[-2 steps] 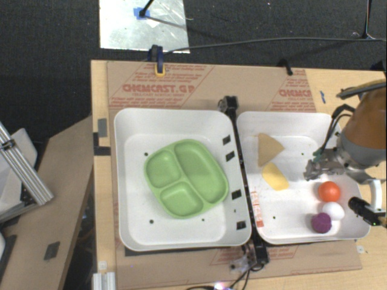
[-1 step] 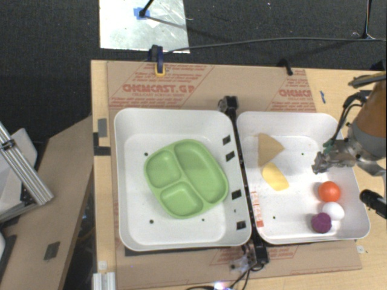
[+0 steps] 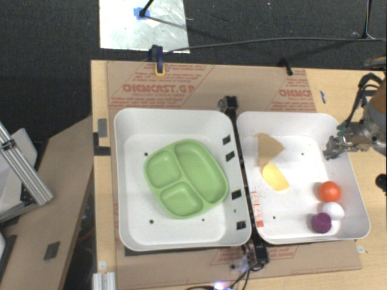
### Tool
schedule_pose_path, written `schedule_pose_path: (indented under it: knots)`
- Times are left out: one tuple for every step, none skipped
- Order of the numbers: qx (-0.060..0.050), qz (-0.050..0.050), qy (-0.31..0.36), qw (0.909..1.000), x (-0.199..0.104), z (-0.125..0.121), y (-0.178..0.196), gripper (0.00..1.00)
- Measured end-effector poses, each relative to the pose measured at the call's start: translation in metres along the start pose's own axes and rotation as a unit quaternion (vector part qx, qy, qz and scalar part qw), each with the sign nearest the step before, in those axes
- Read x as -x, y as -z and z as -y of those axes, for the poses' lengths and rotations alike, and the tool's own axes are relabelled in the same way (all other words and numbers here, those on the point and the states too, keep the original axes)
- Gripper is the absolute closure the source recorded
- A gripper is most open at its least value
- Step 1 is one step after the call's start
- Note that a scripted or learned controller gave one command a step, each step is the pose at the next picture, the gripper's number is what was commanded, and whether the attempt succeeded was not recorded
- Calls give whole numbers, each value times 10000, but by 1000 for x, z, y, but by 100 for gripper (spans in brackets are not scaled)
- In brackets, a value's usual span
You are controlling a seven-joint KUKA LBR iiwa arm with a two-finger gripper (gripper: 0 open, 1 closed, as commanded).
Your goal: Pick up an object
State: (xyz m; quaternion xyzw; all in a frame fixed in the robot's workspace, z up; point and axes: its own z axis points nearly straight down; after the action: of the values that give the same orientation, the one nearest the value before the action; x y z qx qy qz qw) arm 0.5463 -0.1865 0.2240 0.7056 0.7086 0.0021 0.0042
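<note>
**Right bin: open in the middle, crowded at the near corner**

The right bin (image 3: pixel 290 122) has a bare floor along its far edge and down the middle strip. The tan wedge (image 3: pixel 268 147) and yellow piece (image 3: pixel 275 177) touch near the divider. The orange ball (image 3: pixel 329 191), white ball (image 3: pixel 332 210) and purple ball (image 3: pixel 321 223) bunch tightly in the near right corner. The left bin (image 3: pixel 139 132) is mostly taken up by the green tray (image 3: pixel 184 177), leaving just bare margins.

A tan bench (image 3: pixel 100 180) stands on dark carpet (image 3: pixel 48 53). Beyond the bench's far edge a shiny silver sheet (image 3: pixel 142 17) lies on the carpet, a black cable (image 3: pixel 272 41) trailing beside it. Left of the bench leans an aluminium rail (image 3: pixel 24 168).
</note>
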Motion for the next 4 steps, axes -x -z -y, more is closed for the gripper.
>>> schedule_pose_path:
  knots:
    - [-4, -1, 1, 10000, 1, -2, 54, 100]
    - [-30, -21, 26, 10000, -50, -5, 57, 100]
    - [-34, -24, 29, 10000, -110, -10, 41, 100]
    - [-39, -25, 25, 10000, -162, -14, 23, 100]
